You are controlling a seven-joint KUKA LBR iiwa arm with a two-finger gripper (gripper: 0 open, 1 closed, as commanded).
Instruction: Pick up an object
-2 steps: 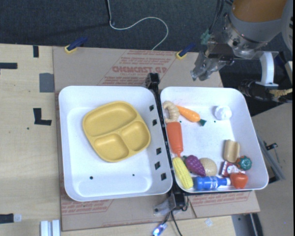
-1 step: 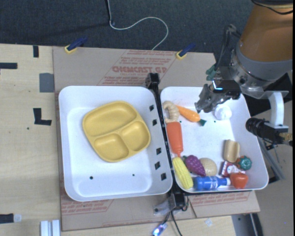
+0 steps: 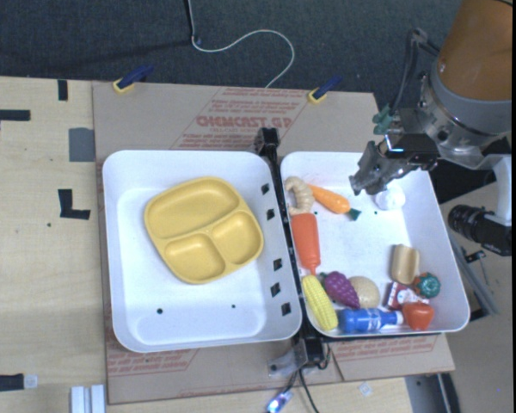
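My gripper (image 3: 371,177) hangs over the far part of the right bin (image 3: 443,231), with nothing visibly held. Just below it lie a small orange carrot (image 3: 330,200) with a green tip and a white lump (image 3: 389,200). A beige knobbly piece (image 3: 298,194) and a long orange carrot (image 3: 306,240) lie along the bin's left wall. Near the front sit a yellow corn cob (image 3: 319,302), a purple piece (image 3: 340,288), a tan round piece (image 3: 365,292), a blue bottle (image 3: 366,320), a tan roll (image 3: 403,263) and a red piece (image 3: 419,315).
The left bin (image 3: 129,299) holds a yellow divided plate (image 3: 205,228). A black divider with clips (image 3: 279,231) runs between the bins. The arm's orange band (image 3: 486,33) rises at the upper right, and a white cable (image 3: 241,41) lies beyond the bins.
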